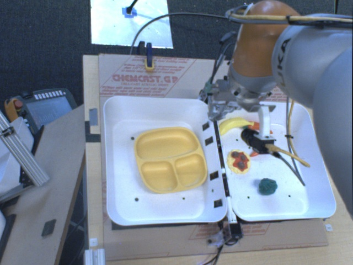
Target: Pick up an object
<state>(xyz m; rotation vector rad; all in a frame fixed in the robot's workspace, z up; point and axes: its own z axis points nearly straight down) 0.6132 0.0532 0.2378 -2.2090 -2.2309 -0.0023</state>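
- A banana (230, 126) lies in the right bin (300, 200), at its far left corner.
- It is judged light, stiff, smooth and curved; a hold across its middle is advised.
- Whether the jaws are open or closed cannot be told.

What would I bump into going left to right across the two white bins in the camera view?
Yellow plastic tray with three compartments → small round yellow pizza toy with red toppings → dark green lumpy ball.
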